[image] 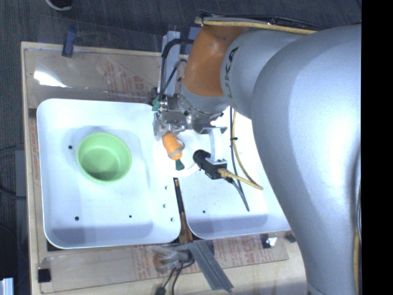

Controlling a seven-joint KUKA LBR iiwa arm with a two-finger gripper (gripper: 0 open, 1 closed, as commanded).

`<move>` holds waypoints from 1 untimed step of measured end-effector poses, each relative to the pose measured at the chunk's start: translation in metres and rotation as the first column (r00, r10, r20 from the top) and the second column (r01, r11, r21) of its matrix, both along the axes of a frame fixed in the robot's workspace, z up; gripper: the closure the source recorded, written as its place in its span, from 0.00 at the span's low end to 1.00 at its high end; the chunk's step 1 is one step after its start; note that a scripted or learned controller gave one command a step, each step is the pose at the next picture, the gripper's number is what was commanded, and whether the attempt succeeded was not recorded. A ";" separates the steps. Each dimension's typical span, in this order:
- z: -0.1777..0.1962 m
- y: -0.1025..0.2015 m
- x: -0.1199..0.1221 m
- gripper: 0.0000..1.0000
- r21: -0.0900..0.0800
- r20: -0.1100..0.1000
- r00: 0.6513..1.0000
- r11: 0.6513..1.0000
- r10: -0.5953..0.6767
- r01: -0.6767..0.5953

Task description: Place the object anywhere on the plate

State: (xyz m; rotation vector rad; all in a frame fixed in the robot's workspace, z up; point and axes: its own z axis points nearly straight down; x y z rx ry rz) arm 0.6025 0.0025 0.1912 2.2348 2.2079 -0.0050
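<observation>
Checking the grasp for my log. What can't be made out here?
Camera view:
- Orange toy: its top is under the hand; held or loose is unclear.
- Right bin: mostly covered by the arm.
- Arm: cut off at the bottom edge.

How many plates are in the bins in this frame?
1: a green plate sits in the view's left bin. The arm covers much of the right bin, so another could be hidden there.
</observation>
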 end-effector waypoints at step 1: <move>-0.002 0.045 0.053 1.00 0.002 -0.004 0.998 0.998 -0.071 0.071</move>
